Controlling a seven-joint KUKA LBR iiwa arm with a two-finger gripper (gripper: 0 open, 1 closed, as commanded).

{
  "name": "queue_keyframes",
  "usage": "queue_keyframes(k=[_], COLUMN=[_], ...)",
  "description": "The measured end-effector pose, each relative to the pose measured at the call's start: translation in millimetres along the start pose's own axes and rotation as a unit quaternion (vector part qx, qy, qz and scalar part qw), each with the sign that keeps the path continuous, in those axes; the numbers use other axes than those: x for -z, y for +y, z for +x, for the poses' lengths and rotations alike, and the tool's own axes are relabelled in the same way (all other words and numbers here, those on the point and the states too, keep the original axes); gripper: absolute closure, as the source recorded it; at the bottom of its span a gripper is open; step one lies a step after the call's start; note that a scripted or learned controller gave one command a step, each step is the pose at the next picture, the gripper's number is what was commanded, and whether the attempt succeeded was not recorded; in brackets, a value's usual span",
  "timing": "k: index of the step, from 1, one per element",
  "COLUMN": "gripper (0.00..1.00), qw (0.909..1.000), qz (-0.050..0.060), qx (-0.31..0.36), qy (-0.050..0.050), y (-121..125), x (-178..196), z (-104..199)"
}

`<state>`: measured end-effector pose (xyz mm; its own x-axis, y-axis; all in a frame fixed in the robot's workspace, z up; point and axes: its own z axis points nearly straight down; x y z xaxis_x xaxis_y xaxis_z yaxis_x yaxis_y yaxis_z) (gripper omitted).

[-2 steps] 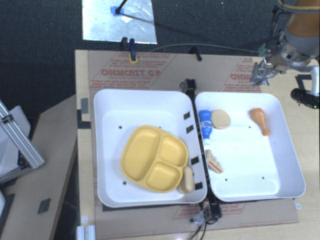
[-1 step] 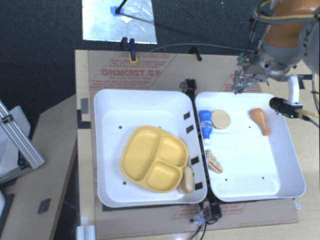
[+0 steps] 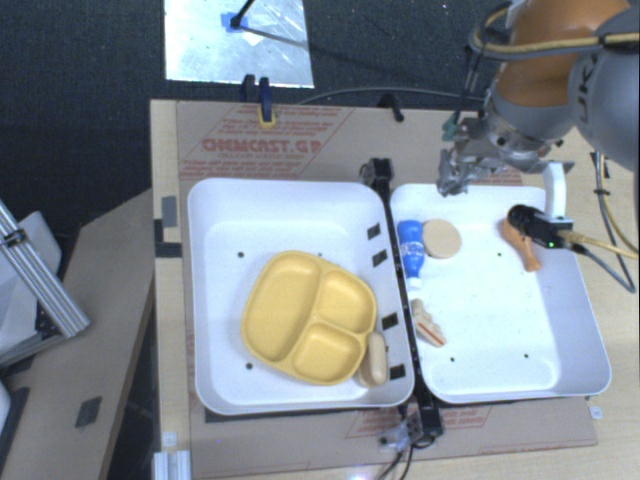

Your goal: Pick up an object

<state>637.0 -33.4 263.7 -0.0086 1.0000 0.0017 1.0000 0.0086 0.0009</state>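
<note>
1. The grey arm (image 3: pixel 560 38) comes in from the right and ends over the far edge of the right bin.
2. The left bin (image 3: pixel 215 218) and the right bin (image 3: pixel 500 368) stand side by side on the bench and touch along their middle walls.
3. A yellow tray (image 3: pixel 308 316) with three compartments lies flat in the left bin, toward its near right corner.
4. The gripper (image 3: pixel 455 180) hangs above the far left corner of the right bin. I cannot tell if it is wide or narrow, and nothing is seen held in it.
5. A blue tube (image 3: pixel 410 247) with a white end lies along the left wall of the right bin, near its far left corner.
6. A beige oval piece (image 3: pixel 375 359) lies in the left bin, touching the near right side of the tray.
7. A round tan disc (image 3: pixel 441 239) lies just beside the tube, on its right.
8. An orange-brown piece (image 3: pixel 527 253) lies near the right wall of the right bin.
9. A small peach piece (image 3: pixel 428 324) lies by the left wall of the right bin, nearer than the tube.
</note>
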Motion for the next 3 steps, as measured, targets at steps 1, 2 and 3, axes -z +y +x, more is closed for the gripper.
queue_keyframes(k=[1,2,3], gripper=[1.00,1.00,1.00], qw=[1.0000,1.0000,1.0000], qz=[0.000,0.000,0.001], qx=[0.000,0.000,0.000], qy=[0.000,0.000,0.000], y=[-4,-15,-24], x=[-11,-13,-36], z=[43,95,135])
